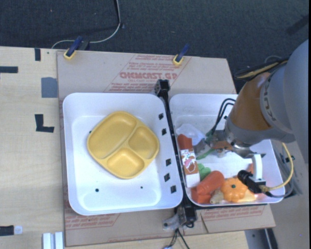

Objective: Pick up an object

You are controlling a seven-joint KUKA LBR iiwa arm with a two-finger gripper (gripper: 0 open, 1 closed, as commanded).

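Grey arm (280, 102) is reaching in from the right, and its gripper (206, 148) is hanging low inside the right bin (197, 98), just beside the red-and-white packet (189, 162) lying along the bin's left wall. Nothing is showing as lifted: the packet, the green piece (203, 168), the red toy (207, 183) and the orange toy (234, 189) are all looking settled on the bin floor, crowded toward the near edge. So the pick is looking not yet done; the approach seems about made, with the grasp and the lift both left to do. The packet or the clear wrapper (189, 131) next to it is looking like the likeliest target.

Over in the left bin (72, 139), the yellow plate (123, 144) is sitting alone, well apart from the action.

Whether the gripper is spread or pressed together cannot be told: its tip is blurring into the clutter, and the wrist is covering what lies beneath. The wrapper's outline is hard to make out too.
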